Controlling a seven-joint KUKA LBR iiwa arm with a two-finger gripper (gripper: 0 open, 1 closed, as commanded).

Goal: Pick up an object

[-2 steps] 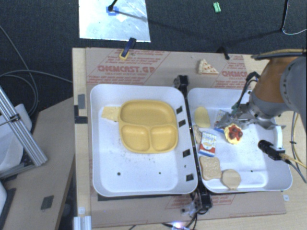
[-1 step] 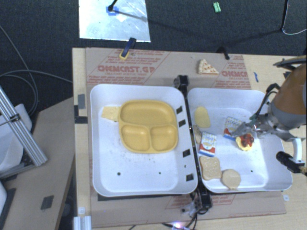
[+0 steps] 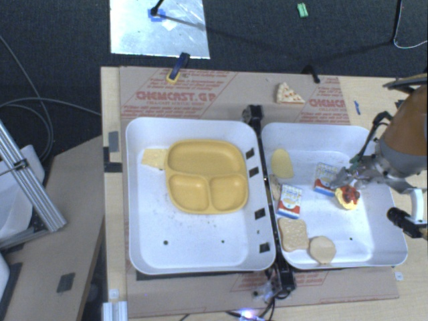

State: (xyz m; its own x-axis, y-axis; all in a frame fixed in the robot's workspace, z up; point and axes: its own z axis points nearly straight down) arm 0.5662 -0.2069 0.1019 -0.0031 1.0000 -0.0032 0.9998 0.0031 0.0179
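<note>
Red-and-yellow toy food piece (image 3: 348, 197) lying on floor of right bin (image 3: 374, 246), near its right side, directly at tip of gripper (image 3: 349, 179). Gripper low over that piece; whether fingers are spread or pressed together cannot be told from this angle, and no clear sight of piece between them. Grey arm (image 3: 408, 139) with orange band entering from right edge, above bin wall.

Just left of gripper: small blue-and-white packet (image 3: 326, 178), touching or nearly touching red-and-yellow piece. Further left: second carton (image 3: 289, 201) with red and blue print, pale yellow oval (image 3: 281, 163) above it. Toward front wall: bread slice (image 3: 293, 234) and round cracker (image 3: 322, 249), side by side.

Left bin (image 3: 144, 246): yellow three-compartment plate (image 3: 204, 176) at centre, pale flat square (image 3: 154, 158) tucked against its left rim.

On cardboard behind bins: pizza-slice toy (image 3: 289, 93), well apart from both bins.
</note>
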